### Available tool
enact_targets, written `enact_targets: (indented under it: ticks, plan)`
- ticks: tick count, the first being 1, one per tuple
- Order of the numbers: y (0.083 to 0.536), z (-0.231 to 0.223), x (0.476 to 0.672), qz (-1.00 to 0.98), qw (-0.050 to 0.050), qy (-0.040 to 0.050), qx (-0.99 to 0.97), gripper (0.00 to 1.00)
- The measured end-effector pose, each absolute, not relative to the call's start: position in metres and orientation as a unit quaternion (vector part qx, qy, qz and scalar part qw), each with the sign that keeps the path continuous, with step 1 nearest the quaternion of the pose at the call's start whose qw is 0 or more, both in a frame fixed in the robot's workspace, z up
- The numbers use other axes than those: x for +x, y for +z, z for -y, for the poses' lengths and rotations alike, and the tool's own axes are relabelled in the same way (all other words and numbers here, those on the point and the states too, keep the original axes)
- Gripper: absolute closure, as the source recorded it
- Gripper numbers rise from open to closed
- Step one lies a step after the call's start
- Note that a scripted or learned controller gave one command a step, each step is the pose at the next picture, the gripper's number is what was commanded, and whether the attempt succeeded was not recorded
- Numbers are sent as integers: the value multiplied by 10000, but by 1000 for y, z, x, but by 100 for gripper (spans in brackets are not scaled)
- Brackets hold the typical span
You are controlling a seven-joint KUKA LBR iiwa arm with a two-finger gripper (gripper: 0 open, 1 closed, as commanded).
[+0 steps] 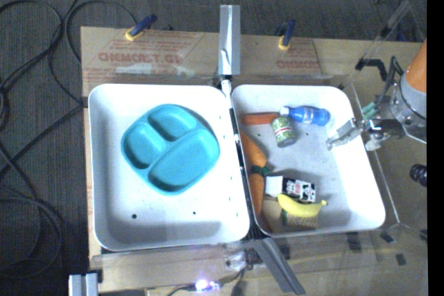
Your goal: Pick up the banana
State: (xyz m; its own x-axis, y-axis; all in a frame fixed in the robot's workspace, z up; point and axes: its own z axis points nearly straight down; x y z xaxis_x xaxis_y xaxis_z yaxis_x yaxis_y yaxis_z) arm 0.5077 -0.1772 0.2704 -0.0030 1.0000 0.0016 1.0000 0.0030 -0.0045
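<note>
One yellow curved banana [302, 202] — dark-tipped, right bin's [361, 215] front — gripper [345, 133] jaws spread.

Two shallow white plastic bins are sitting side by side: left bin [104, 218], right bin [361, 197]. One blue three-compartment plastic plate [171, 147] is lying in the left. The right is holding one yellow banana [300, 203], two orange carrots [255, 154] [258, 118], one blue bottle [307, 114], one green-labelled can [283, 131], one small black-and-white carton [299, 188].
</note>
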Motion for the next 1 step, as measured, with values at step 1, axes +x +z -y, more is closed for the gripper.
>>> enact_targets:
  ticks: [1]
  plan:
    - [146, 153, 482, 7158, 36, 12, -6983, 0]
